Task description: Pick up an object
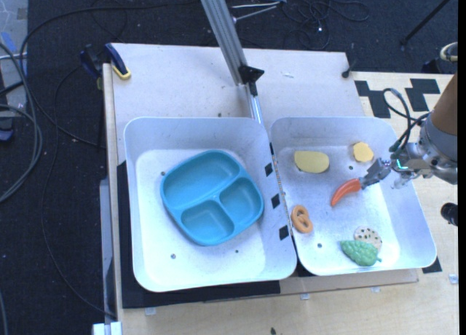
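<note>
In the right bin [408, 213] lies an orange carrot-like piece [345, 191], slanting up to the right. My gripper [376, 174] reaches in from the right edge, its tip right at the upper end of that piece. Other items in the same bin are a yellow oval piece [312, 161], a small yellow-orange chunk [362, 152], a brown pretzel [301, 218], and a green leafy item [360, 253] with a speckled round cookie [368, 237] just behind it.
The left bin [145, 253] holds a blue divided tray [211, 196]. A metal pole [222, 24] slants down from the top to the seam between the bins. The grey arm [440, 144] hangs over the right bin's right rim.
</note>
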Controlling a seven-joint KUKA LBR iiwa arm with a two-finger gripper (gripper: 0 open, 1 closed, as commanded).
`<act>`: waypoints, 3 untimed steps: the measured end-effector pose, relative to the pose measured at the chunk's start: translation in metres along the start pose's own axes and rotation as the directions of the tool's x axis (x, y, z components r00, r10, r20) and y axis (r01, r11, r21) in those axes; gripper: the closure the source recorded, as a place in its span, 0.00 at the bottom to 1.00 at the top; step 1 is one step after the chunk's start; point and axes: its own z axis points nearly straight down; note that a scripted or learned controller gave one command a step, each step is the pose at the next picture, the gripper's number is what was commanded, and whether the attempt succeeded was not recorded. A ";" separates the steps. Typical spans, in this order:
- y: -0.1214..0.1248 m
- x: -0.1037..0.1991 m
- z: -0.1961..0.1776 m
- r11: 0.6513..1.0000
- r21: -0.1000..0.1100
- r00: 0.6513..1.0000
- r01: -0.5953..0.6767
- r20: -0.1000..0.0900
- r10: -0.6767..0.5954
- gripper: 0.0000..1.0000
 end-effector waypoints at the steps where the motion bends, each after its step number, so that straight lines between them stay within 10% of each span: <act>1: 0.000 0.000 0.000 1.000 -0.001 1.000 0.000 0.001 0.000 0.00; 3: -0.010 0.003 0.101 1.000 0.004 1.000 -0.001 -0.001 0.001 0.00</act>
